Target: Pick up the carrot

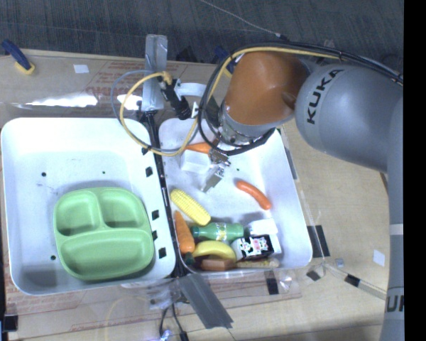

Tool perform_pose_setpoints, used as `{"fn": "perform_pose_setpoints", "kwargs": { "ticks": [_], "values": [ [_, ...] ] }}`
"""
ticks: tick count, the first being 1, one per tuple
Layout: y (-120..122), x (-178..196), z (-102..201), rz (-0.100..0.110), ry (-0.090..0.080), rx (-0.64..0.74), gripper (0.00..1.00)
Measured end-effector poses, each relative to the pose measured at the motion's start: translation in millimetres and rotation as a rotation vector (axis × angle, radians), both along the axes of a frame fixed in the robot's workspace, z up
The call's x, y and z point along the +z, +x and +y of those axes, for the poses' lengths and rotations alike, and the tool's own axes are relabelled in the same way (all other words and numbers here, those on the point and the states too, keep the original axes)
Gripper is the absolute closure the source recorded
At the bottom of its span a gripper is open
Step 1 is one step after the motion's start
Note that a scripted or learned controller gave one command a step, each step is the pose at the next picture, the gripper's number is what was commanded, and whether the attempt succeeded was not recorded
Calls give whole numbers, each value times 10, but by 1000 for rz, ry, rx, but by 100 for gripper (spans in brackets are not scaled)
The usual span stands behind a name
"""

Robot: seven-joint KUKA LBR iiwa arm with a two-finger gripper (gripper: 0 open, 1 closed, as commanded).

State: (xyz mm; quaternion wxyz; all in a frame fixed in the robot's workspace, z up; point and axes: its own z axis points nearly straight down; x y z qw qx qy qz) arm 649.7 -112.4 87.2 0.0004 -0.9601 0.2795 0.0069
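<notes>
Right bin (292, 190) holds the clutter; left bin (28, 162) has a green divided plate (103, 231). The carrot (184, 233), as best I can judge, is the orange tapered piece lying along the right bin's left wall at about 7 o'clock in that bin, just under the corn cob (189, 206) and touching or nearly touching the green bottle (217, 231) and banana (213, 249). Another orange bit (197, 148) pokes out under the wrist at about 11 o'clock in the bin, partly hidden, can't tell what it is. An orange-red sausage-like piece (253, 193) sits at 3 o'clock, apart from the rest. A small black-and-white carton (256, 245) is at 5 o'clock. The gripper (213, 178) hangs over the bin's middle, pointing toward 7 o'clock, nothing between the jaws; open or closed, cannot tell from here, too small and foreshortened. Looks like the approach stage, no contact. To do it well: shift toward 7 o'clock, turn the jaws across the carrot's width, come down at its free middle away from corn and bottle, mind the bin wall right beside it, close firmly, lift straight. Risk is nicking the wall or grabbing the corn instead.
</notes>
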Motion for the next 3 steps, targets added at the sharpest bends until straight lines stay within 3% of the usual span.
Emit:
{"fn": "perform_pose_setpoints", "kwargs": {
  "ticks": [1,2,3],
  "values": [
    [94,1110,582,-22,-4,6,0],
    [38,-6,130,1,0,48,0],
    [71,135,191,-8,3,56,100]
  ]
}}
